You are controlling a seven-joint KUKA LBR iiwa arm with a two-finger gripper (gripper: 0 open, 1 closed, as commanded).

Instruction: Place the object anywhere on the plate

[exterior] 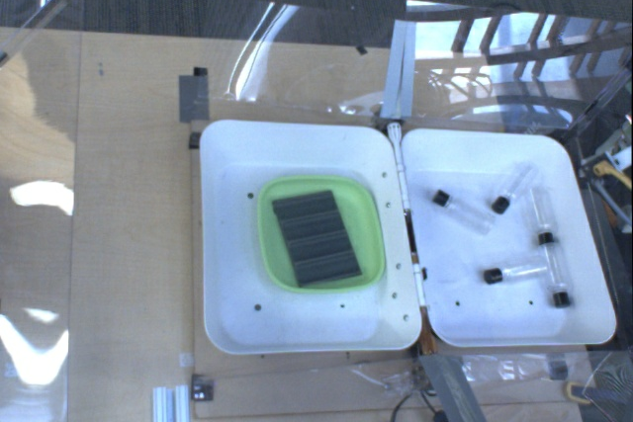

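Observation:
A square lime-green plate [371, 242] with rounded corners sits in the middle of the left white bin [227, 212]. A dark grey ribbed rectangular block [316, 238] lies flat on the plate, turned slightly off the plate's sides and well inside its rim. Several clear vials with black caps lie scattered in the right white bin [584, 321], among them one at the upper left [457, 209], one near the top [514, 185] and one low in the middle [519, 270].
The two bins touch along a central seam [406, 222]. A metal post [399, 74] stands behind the seam. Bare wooden bench [119, 212] extends to the left. Cables and hardware [608, 163] crowd the right edge.

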